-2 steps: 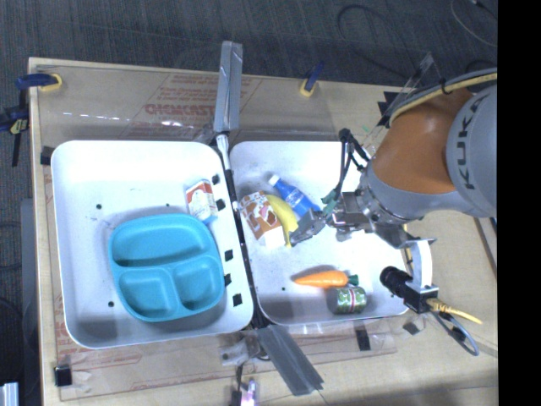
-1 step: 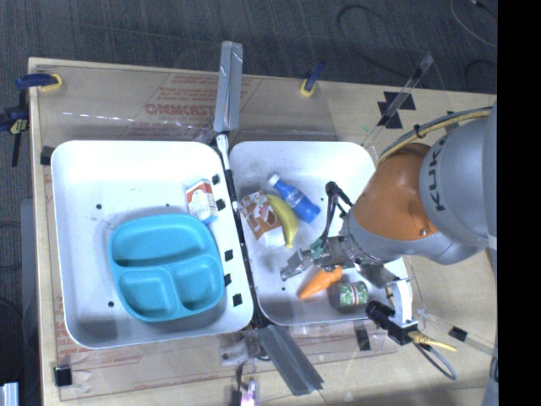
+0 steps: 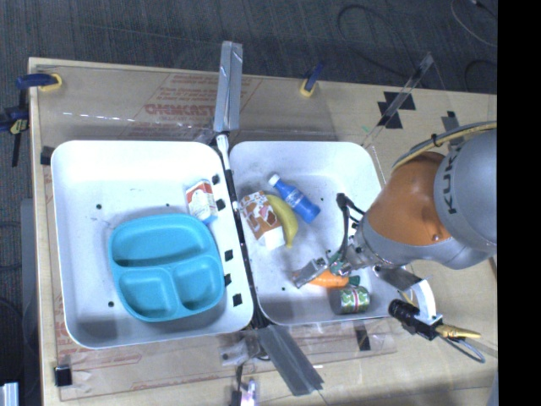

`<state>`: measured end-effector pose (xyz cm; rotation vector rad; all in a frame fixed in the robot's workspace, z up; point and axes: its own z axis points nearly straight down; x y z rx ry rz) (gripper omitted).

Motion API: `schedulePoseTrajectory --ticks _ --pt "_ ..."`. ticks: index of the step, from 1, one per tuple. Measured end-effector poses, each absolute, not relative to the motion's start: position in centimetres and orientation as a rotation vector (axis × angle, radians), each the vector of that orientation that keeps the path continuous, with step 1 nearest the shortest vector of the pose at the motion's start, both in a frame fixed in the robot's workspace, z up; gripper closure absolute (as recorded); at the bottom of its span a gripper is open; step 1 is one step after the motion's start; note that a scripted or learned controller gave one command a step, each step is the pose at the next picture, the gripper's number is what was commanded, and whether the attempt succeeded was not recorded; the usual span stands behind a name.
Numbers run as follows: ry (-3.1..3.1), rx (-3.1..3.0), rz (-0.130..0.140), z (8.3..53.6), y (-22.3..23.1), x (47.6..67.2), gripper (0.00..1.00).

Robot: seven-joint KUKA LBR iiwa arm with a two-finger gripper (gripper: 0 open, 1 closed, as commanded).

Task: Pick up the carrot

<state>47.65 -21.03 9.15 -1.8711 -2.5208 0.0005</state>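
The carrot (image 3: 330, 282) is a short orange piece lying near the front of the right bin (image 3: 365, 163), just left of a green can (image 3: 353, 299). My gripper (image 3: 310, 272) is low in this bin, right at the carrot's left end and touching or almost touching it. The grey arm with its orange band (image 3: 410, 210) reaches in from the right and hides part of the bin's right side. I cannot make out whether the carrot is gripped.
In the right bin, a banana (image 3: 284, 216), a brown and white carton (image 3: 262, 218) and a blue bottle (image 3: 296, 200) lie behind the gripper. The left bin (image 3: 84, 176) holds a blue compartment tray (image 3: 165, 269) and a small red and white carton (image 3: 200, 200).
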Motion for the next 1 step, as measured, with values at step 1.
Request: schedulePoseTrajectory --ticks 1 --pt "-2.533 -1.866 -0.003 10.35 -21.05 47.97 1.00"
